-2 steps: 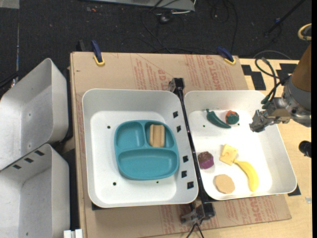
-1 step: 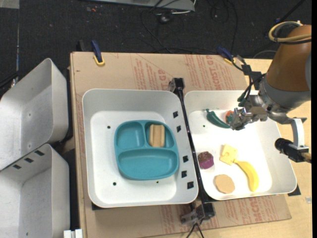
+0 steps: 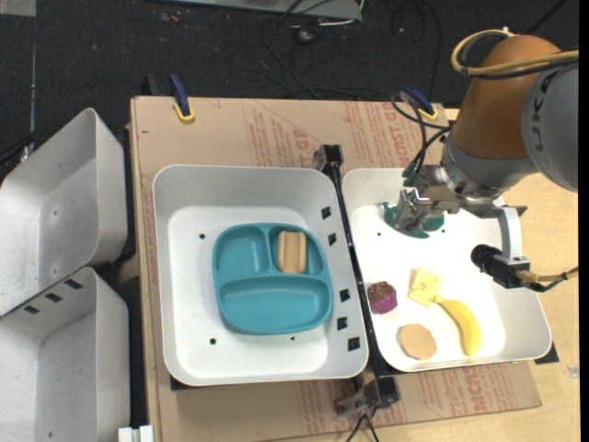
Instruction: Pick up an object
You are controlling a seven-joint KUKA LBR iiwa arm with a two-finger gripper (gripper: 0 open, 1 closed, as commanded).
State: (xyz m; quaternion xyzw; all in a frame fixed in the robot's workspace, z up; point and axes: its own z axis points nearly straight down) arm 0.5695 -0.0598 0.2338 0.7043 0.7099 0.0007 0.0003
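Claw [image 3: 416, 212] low in the right bin [image 3: 525, 288], near its back left corner, over a small green thing [image 3: 411, 223]. Cannot tell how wide. Nearer the front of that bin: purple cup [image 3: 382, 296], yellow cheese wedge [image 3: 424, 286], banana [image 3: 463, 324], round tan cookie [image 3: 418, 341], all apart from the claw. In the left bin [image 3: 179, 247], a teal divided tray [image 3: 267, 284] with a tan bread stick [image 3: 292, 251] in its upper right compartment.
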